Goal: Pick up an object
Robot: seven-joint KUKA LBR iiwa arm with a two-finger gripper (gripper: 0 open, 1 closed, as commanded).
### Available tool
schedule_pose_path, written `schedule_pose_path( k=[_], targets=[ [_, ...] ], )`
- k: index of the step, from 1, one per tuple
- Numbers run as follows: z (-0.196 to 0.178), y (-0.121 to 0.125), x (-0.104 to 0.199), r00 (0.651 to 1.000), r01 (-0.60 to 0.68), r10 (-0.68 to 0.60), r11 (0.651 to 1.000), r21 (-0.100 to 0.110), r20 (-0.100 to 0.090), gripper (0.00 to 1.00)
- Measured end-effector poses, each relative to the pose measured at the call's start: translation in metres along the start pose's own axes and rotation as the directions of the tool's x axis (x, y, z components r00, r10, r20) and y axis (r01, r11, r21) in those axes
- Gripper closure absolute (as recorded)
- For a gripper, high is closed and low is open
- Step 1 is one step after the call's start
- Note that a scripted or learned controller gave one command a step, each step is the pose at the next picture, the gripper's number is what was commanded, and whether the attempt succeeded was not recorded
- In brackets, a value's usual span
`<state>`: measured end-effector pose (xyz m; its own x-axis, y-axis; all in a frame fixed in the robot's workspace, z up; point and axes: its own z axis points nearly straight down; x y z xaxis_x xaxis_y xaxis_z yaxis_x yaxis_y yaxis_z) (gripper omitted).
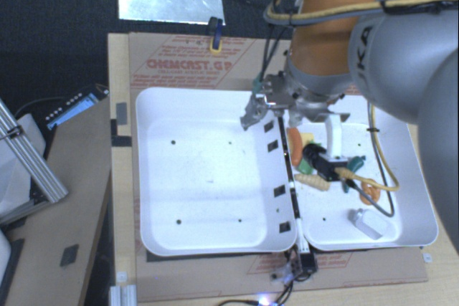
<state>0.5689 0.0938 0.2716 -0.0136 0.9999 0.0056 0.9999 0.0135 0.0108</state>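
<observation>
- The pincer (255,113) hangs over the seam where the two bin rims (288,191) meet, near the back of the desk (183,57). It is seen from above and partly under the wrist, so I cannot tell whether it is spread or pressed together. Nothing shows gripped in it.
- All the things to pick lie in the bin on the arm's side (406,227) of the pincer. The bin on the other side (208,226) shows only its white floor.
- Nearest the pincer, just past the seam, is an orange piece (294,137).
- Further toward the front lie a green piece (305,167) and a tan stick (313,183), close together and seemingly touching.
- Further out from the pincer are a teal piece (356,162) and an orange ring (370,192). A grey block (366,223) sits apart from the rest, near the front wall.
- Risk: if it goes straight down from here, the pincer would likely strike the rims or close on nothing, since no thing lies beneath it.
- Risk: the orange piece sits hard against the seam, so there may be too little room on that side and the pincer may only push it.
- Risk: the green piece and tan stick are crowded, so a grab there could catch two things at once or nudge one away.
- Risk: the grey block looks low and flat, so a closing grip may slide over it.
</observation>
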Motion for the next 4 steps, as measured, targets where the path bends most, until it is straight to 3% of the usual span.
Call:
schedule_pose_path(
  k=[1,2,3,4],
  targets=[
    [-0.022,-0.007,0.057,1.000,-0.003,0.003,1.000,0.007,0.002,0.00],
    [-0.032,-0.006,0.053,1.000,-0.003,0.003,1.000,0.007,0.004,1.00],
    [-0.015,-0.040,0.136,1.000,-0.001,0.001,1.000,0.013,0.002,1.00],
    [-0.049,0.044,0.140,1.000,-0.008,0.008,1.000,0.001,0.003,1.00]
  ],
)
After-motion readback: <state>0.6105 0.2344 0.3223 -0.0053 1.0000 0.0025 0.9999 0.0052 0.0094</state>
